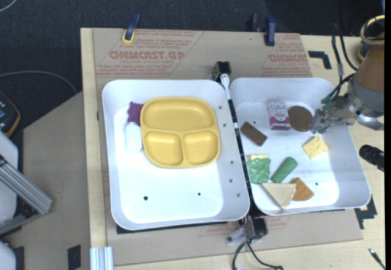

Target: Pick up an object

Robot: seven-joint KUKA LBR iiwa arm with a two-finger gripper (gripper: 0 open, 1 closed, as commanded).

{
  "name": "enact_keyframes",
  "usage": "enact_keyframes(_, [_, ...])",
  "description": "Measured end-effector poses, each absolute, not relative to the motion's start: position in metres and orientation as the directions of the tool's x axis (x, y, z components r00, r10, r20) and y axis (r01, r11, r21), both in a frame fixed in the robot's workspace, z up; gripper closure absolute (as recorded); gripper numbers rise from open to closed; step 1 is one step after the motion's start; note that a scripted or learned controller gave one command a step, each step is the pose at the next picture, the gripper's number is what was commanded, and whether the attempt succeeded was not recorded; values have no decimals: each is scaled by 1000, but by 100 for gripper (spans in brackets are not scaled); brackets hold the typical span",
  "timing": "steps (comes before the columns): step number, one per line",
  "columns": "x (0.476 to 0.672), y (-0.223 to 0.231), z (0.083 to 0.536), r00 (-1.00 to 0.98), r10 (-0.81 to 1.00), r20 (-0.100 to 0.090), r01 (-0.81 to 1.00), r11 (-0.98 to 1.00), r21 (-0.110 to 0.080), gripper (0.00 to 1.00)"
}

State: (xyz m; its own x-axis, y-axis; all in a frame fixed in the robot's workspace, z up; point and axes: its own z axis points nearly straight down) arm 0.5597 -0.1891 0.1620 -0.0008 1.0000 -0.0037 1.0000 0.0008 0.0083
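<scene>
In the left bin (pixel 122 159) a yellow divided tray (pixel 180 131) is laid flat, a purple item (pixel 134 112) tucked against its left side. In the right bin (pixel 345 186) the small pieces are scattered loosely, kept within reach: a brown block (pixel 253 134), a green cylinder (pixel 284 170), a brown disc (pixel 300 118), a yellow wedge (pixel 315 147). The gripper (pixel 322 121) is seen just beside the disc, possibly touching it; whether it is released or clenched cannot be told, and nothing is seen held.

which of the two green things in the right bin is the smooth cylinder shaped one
The darker green cylinder, lying tilted right of the crinkled light green piece. It is smooth and rounded; the other is flat and leafy.
</scene>
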Motion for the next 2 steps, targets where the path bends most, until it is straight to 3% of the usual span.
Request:
enact_keyframes(1, [564, -184, 225, -2, 1000, -3, 1000, 2, 9, 100])
enact_keyframes(2, [565, -184, 225, -1, 1000, -2, 1000, 1, 4, 100])
